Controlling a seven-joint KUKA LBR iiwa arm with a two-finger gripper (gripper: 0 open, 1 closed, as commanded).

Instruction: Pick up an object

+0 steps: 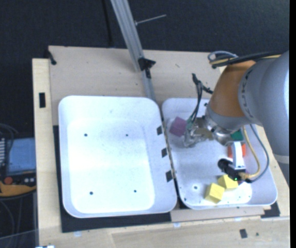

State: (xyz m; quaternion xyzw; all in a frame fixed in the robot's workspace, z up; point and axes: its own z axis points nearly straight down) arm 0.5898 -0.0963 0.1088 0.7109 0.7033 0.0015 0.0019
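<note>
As the grey arm (251, 97) leans in from the view's right, it covers much of the bin (202, 164) it works over. The other bin (111, 154) lies well beyond the gripper, on the side away from the arm. The gripper (191, 137) hangs low over the upper part of the nearer bin, close to the wall the two bins share. Whether it is open or closed cannot be told, because the wrist hides it from above. Nothing can be seen held in it.

The likeliest thing to pick is the purple block (177, 126). It sits just beside the gripper, on the side facing the other bin and a little farther up the view. It may be touching the gripper or only close to it; the view does not settle this. The block looks squat, with no clear long side, so the turn of the wrist should matter less than getting centred over it. By my reading, the next move calls for a short shift away from the arm, toward that shared wall. The wall is close, and a shove could pin the block against it.

Two yellow blocks (215, 192) lie well apart from the gripper, down toward the near rim. A red-and-white thing (238, 153) and a small green thing (236, 135) sit behind the gripper, beneath the arm.
</note>
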